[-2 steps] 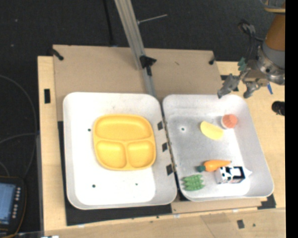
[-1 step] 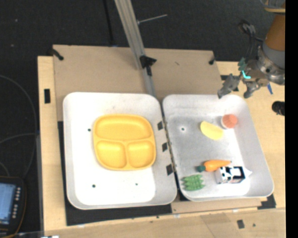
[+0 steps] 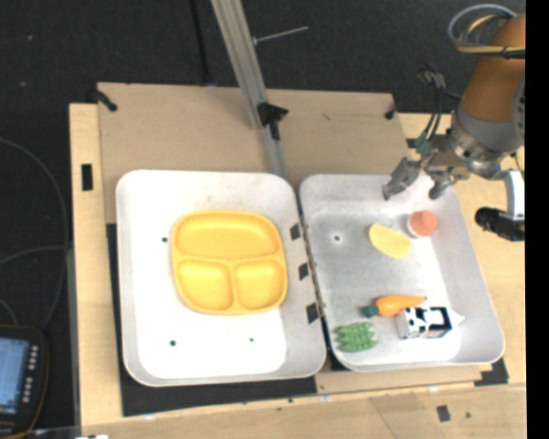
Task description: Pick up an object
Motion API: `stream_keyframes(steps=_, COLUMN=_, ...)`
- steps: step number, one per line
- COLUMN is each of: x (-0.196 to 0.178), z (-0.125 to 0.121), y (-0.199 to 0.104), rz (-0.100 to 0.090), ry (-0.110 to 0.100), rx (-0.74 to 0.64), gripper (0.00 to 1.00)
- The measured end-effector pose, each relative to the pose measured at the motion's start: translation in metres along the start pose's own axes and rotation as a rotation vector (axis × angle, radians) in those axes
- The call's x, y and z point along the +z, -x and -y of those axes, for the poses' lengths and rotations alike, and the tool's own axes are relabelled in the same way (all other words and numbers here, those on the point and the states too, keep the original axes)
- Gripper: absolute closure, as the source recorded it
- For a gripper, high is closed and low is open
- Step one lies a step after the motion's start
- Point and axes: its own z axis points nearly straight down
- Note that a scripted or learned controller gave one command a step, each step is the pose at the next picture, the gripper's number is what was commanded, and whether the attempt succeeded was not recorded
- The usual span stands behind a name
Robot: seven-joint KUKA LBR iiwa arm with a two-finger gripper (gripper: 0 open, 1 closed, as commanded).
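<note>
The two-finger pincer (image 3: 418, 183) hangs spread wide, gripping nothing, over the right white bin (image 3: 348, 210); a small round pinkish-red object (image 3: 424, 223) sits just below it, yellow banana-like piece (image 3: 389, 240) nearby.

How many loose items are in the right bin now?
5: pink piece near the gripper, yellow slice mid-bin, carrot, black-and-white toy, green piece at front.

Bench (image 3: 165, 126) (tan board) with two white bins (image 3: 146, 337) side by side
</note>
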Motion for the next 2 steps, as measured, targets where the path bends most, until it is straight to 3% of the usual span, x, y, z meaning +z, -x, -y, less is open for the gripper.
stream_keyframes(steps=2, x=0.112, z=0.000, y=-0.002, rz=-0.004, ry=0.003, rx=0.003, gripper=0.00)
